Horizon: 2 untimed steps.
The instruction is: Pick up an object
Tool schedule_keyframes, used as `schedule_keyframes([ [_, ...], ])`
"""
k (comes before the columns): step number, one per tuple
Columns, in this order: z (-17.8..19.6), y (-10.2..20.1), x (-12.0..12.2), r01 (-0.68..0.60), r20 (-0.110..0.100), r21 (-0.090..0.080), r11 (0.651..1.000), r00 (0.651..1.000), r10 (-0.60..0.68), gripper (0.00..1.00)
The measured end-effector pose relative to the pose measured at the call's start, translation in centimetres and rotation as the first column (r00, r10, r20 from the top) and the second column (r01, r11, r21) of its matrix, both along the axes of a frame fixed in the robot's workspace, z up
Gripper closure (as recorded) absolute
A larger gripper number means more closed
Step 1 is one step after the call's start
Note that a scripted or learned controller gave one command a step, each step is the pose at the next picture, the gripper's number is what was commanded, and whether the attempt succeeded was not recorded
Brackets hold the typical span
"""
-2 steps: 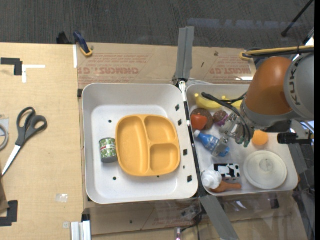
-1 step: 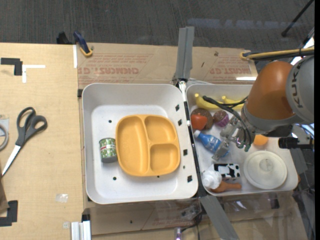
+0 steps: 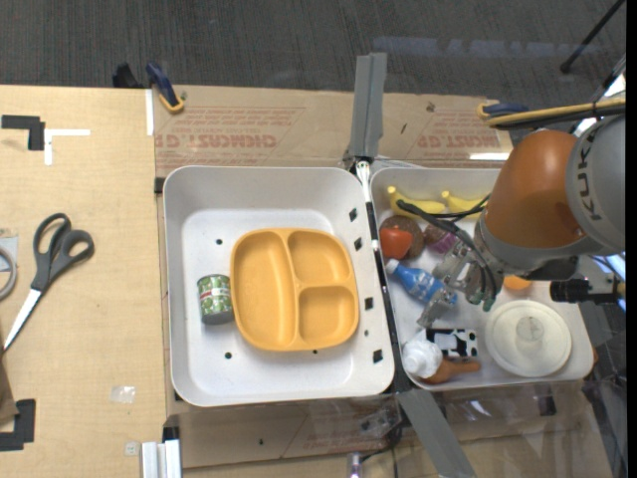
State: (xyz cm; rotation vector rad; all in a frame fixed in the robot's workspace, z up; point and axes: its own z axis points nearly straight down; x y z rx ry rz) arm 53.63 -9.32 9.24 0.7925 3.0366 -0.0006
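The arm reaches in from the right over the right bin (image 3: 393, 182), its orange band hanging above the clutter there. The gripper (image 3: 453, 287) sits low among the objects, close to the blue bottle (image 3: 416, 281) that lies on its side near the bin's left wall. The metal parts of the gripper blend with the things beneath, so I cannot tell whether it is spread or pressed together, and nothing can be seen pinched in it.

No particular object is named by the task, so any of these could serve. In the right bin lie a yellow banana (image 3: 423, 205) along the far wall, a red-brown apple-like fruit (image 3: 399, 235) just below it, the blue bottle, a black-and-white cow-patterned toy (image 3: 457, 344) near the front, a white and orange object (image 3: 430, 361) just beside that toy, and a round white lid or bowl (image 3: 530, 336) at the front right. The left bin (image 3: 179, 267) holds a yellow divided plate (image 3: 295, 289) with a small green can (image 3: 214, 298) touching or just beside its left rim. A pair of scissors (image 3: 48, 257) rests on the worktop (image 3: 80, 366), well apart from both bins.

As I judge it, the pick is at the descent or grasp stage: the gripper is down among the objects near the blue bottle, but nothing is visibly lifted. Securing an object and raising it clear of the bin appear to be left
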Motion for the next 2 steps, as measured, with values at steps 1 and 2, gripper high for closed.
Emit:
schedule_keyframes([
  [1,0.0,0.0,-0.1,0.094,-0.001,0.001,0.996,0.996,-0.094,0.0],
  [2,0.0,0.1,8.5,0.326,0.0,0.0,0.945,0.945,-0.326,0.0],
])
